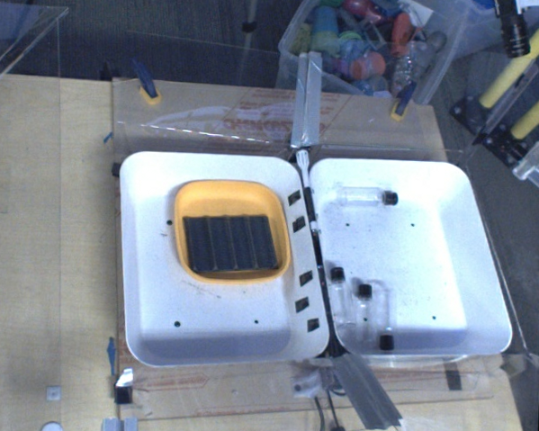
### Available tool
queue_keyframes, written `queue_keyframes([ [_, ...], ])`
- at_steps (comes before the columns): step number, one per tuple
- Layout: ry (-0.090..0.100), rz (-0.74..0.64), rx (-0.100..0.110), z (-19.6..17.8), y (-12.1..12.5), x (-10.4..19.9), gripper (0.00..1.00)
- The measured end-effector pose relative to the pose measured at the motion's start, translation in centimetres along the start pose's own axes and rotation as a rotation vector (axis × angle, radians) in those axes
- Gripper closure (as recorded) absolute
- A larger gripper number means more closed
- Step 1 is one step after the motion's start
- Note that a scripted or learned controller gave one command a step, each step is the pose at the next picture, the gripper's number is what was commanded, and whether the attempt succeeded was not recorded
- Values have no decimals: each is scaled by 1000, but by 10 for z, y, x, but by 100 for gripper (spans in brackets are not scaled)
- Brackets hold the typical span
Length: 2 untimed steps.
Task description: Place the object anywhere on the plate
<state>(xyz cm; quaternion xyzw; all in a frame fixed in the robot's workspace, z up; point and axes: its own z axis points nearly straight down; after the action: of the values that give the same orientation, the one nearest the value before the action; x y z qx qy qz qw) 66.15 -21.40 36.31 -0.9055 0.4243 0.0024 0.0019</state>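
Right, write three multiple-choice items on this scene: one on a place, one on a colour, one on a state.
1. The plate lies in:
A. the view's left-hand bin
B. the view's right-hand bin
C. the bare bench

2. The plate is:
A. blue
B. yellow
C. green

3. The dark ribbed block:
A. stands on edge
B. lies flat on the plate
C. hangs over a bin wall

Answers:
1. A, the left-hand bin's walls surround the plate.
2. B, its rim shows yellow.
3. B, the block rests flat inside the rim.
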Motion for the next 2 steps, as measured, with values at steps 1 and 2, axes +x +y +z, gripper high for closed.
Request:
queue_keyframes([
  [1,5,-233,3,4,-4,2,100],
  [2,4,-522,2,10,-3,7,100],
])
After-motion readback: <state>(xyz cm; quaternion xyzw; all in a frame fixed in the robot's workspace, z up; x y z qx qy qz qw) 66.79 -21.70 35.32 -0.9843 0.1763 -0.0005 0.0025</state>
